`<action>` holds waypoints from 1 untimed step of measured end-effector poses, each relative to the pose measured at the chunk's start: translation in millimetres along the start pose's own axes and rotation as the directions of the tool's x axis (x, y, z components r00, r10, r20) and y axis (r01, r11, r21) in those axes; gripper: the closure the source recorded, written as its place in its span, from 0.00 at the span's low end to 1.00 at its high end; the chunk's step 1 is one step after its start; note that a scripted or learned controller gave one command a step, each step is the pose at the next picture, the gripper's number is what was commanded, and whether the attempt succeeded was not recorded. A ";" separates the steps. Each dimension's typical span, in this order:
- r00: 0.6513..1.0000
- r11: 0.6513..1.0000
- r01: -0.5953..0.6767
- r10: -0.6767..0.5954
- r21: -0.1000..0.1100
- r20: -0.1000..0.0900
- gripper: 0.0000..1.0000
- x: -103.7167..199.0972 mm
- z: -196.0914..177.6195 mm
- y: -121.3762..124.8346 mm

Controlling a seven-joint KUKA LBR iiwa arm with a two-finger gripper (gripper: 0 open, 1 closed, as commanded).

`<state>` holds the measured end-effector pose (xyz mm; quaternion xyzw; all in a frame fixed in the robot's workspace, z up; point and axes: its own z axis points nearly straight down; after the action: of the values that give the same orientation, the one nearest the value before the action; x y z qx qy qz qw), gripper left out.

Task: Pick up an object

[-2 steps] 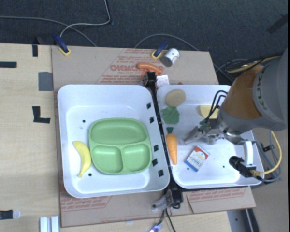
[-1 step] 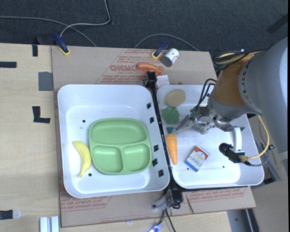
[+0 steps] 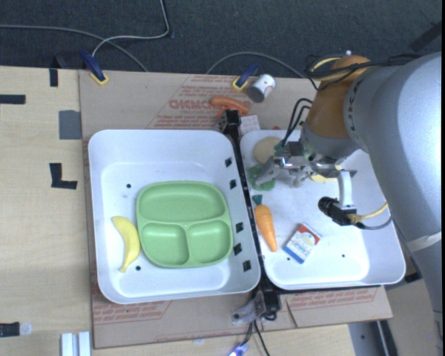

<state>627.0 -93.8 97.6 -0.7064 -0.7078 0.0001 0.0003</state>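
Although the arm (image 3: 400, 117) is lowered into the right bin (image 3: 378, 273), nothing is seen lifted. Whether the gripper (image 3: 280, 167) has closed cannot be told. Near it, the carrot (image 3: 265, 226) and small carton (image 3: 302, 242) lie ungrasped.

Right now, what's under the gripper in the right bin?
The gripper hangs over the right bin's upper left corner. A round beige item and something green poke out beneath it; the rest is covered. The carrot and small box lie apart, uncovered.
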 end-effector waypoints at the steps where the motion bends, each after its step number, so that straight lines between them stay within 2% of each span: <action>1: 1.000 1.000 0.000 0.000 -0.004 0.001 0.00 -24.1 11.7 40.3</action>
<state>667.3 -117.9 85.8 -0.7065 -0.7077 -0.0007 -0.0014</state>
